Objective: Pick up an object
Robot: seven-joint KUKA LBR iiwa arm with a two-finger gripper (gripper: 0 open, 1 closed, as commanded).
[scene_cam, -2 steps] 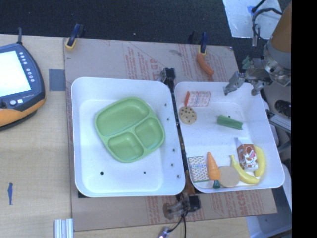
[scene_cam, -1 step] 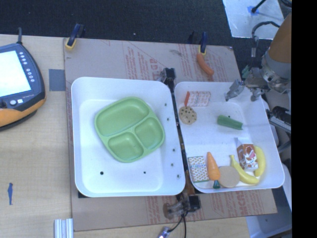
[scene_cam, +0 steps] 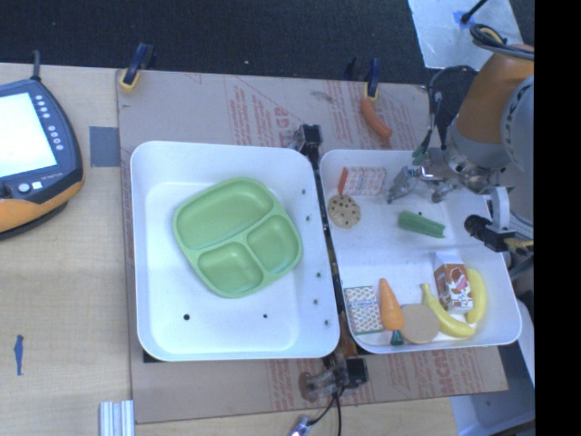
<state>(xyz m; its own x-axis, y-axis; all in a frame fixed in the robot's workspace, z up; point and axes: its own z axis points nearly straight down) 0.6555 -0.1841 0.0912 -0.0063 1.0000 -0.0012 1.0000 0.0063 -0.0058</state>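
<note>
Bins, two of them, white and shallow, sit side by side on the bench. The left bin holds one green divided plate with three compartments. The right bin carries a round cookie, a green block, one carrot, one banana, a small brown packet lying on the banana, a tan disc, a patterned card and a white packet with red print; none of the print is legible. The grey arm reaches in from the right, its claw hovering over the right bin's far end with fingers apart and nothing between them, just above the green block. One orange clamp handle lies beyond the bin, and a handheld control pad with a lit screen rests at the bench's left edge.
</note>
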